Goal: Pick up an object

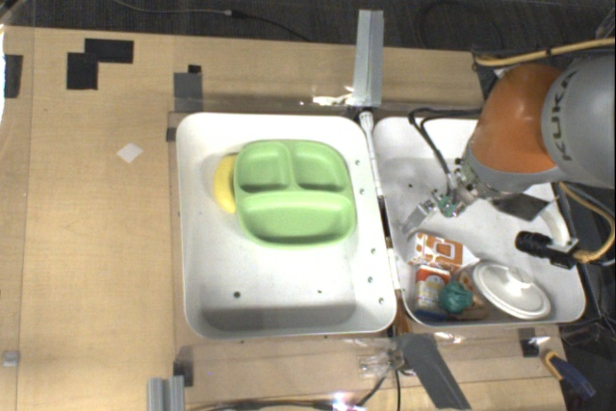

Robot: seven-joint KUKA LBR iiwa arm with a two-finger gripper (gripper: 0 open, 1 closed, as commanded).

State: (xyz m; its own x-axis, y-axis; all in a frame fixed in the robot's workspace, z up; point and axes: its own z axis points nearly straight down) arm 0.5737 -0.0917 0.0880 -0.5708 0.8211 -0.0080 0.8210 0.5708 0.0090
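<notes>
So the gripper (445, 202) is hovering in the upper middle of the right bin (404, 149), honestly can't tell how it's set. Small orange-white box (438, 252), teal thing (454, 297) and silver lid (513, 291) are sitting lower right. Green divided plate (293, 191) is lying over something yellow (223, 184) in the left bin (269, 289).

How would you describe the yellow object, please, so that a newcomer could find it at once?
Look in the left white bin, which holds a green divided tray. The yellow object peeks out from under the tray's left edge. It is the sole yellow thing there, mostly hidden.
</notes>
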